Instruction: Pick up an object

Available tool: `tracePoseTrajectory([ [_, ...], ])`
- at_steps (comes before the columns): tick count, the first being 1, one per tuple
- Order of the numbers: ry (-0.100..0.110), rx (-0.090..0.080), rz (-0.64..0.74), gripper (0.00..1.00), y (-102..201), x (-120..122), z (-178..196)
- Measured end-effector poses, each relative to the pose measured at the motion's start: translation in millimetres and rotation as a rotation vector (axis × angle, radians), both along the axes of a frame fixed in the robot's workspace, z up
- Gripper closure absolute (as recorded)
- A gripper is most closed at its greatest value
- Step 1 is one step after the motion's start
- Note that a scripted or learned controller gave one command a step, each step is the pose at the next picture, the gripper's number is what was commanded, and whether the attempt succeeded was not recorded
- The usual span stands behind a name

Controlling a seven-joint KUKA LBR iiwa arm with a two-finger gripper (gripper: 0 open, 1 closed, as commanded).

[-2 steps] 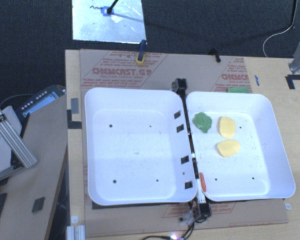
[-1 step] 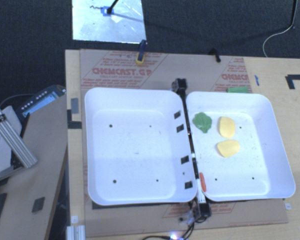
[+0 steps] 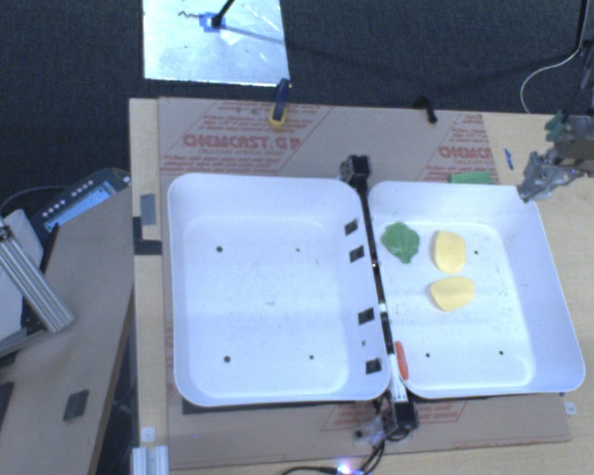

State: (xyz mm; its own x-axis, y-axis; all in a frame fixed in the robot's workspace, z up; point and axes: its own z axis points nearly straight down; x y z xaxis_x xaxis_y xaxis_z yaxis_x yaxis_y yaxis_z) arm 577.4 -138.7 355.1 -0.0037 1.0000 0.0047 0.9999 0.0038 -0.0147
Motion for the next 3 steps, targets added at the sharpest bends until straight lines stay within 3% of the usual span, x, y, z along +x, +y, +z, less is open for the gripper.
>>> tracePoseTrajectory([
  [1,-0.037,-0.012,0.002,1.0,-22,94,142],
  [2,-0.006,-0.001,0.006,1.0,42,69,32],
  [3,-0.014,-0.007,-0.007,1.0,-10,39,13],
])
